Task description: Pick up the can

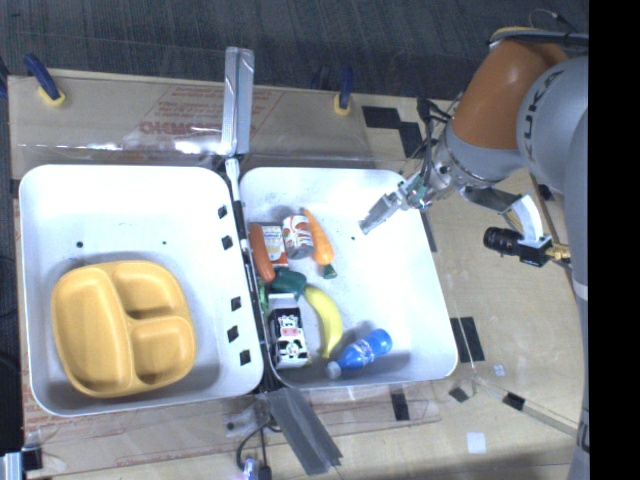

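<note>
Hand (378, 214) hangs over the right bin's (425, 298) upper right, touching nothing — how far it's open I cannot tell. Left of it, the small red-and-white can (296, 236) lies between sausage (261, 252) and carrot (319, 239).

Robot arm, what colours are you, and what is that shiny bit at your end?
The arm is thick, round and grey, with a broad orange band above the wrist and dark letters on the grey shell. Thin dark cables curl beside the wrist. The shiny bit is the gripper, a slim silver metal piece. A black and white part sticks out beside the arm.
</note>
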